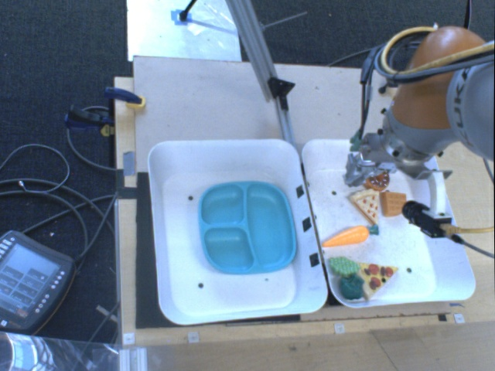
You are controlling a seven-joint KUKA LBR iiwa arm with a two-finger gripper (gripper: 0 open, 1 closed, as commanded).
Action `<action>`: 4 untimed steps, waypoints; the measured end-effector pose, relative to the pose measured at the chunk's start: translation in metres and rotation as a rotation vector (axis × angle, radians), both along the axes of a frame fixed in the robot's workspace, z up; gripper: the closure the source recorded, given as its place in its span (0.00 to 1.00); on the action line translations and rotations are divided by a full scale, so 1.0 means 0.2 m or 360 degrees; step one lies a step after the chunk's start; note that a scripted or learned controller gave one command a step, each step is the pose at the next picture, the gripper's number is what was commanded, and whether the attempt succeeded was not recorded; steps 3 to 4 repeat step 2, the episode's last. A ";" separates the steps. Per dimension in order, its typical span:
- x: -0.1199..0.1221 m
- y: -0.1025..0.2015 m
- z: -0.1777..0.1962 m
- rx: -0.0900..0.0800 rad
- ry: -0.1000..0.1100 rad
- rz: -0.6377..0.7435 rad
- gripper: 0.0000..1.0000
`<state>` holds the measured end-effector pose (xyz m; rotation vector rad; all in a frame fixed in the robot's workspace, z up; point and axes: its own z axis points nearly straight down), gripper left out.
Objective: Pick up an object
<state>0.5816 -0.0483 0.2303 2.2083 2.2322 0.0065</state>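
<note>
My gripper (357, 170) is low over the upper part of the right bin (456, 280), just left of a small brown pretzel-like piece (378, 181), and appears to touch it. Below lie a tan triangular slice (364, 205) and an orange-brown block (392, 203). An orange carrot (346, 236) rests near the bin's left wall. At the front are a green leafy piece (343, 267), a pizza slice (377, 274) and a dark green piece (352, 287). Nothing is seen lifted by the gripper.
The left bin (174, 288) holds a blue divided plate (247, 227). A grey pole (255, 37) slants down to the wall between the bins. A black plug with a yellow cable (421, 216) hangs over the right bin's right side. Cables and a pendant (27, 273) lie left of the bench.
</note>
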 end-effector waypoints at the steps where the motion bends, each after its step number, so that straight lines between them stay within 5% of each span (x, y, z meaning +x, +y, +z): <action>1: 0.08 0.29 -0.03 0.0001 0.0002 0.0002 1.00; 2: 0.13 0.56 -0.01 0.0002 0.0002 0.0002 1.00; 4: 0.13 0.56 -0.01 0.0002 0.0002 0.0002 1.00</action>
